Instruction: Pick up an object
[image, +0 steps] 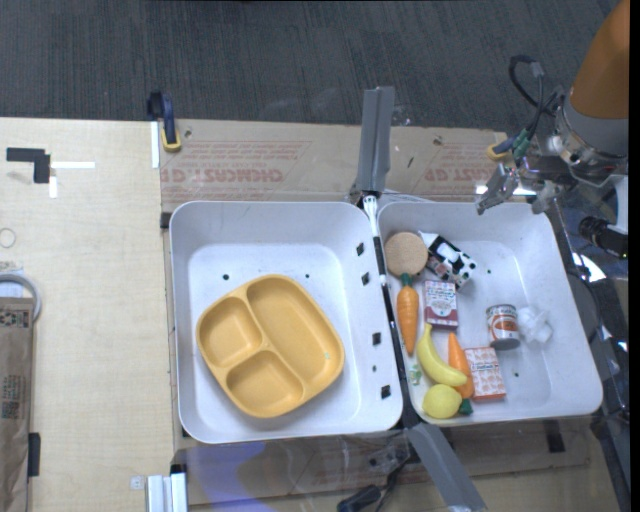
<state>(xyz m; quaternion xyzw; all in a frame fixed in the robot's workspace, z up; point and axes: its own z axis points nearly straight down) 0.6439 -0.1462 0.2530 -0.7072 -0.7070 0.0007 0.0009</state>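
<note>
- Yellow plastic plate with three sections (270, 346) lies in the left white bin (200, 240), a bit tilted, by itself.
- White and shallow, the right white bin (560, 385) sits just beside the left one, and it has all the small toys in it.
- At the top left of that bin is a round tan bun (405, 252), touching a small black and white toy like a cow (450, 262).
- Under the bun lies an orange carrot with a green top (407, 312), pointing down along the bin's left wall.
- Just beside the carrot is a small red and white box (441, 304).
- Lower down, a yellow banana (438, 362) curves over a second orange carrot (458, 358).
- A round yellow lemon (441, 401) sits at the bottom, touching the banana.
- An orange and white carton (484, 374) lies next to the lemon and the banana.
- A little red and white can (502, 325) stands near a crumpled clear bit of plastic (535, 322).
- The grey arm with an orange band (606, 70) comes in at the top right corner.
- Its gripper (510, 185) hangs over the top edge of the right bin, well apart from the toys.
- Nothing is between its two thin fingers, but I cannot tell if they are apart or closed.
</note>
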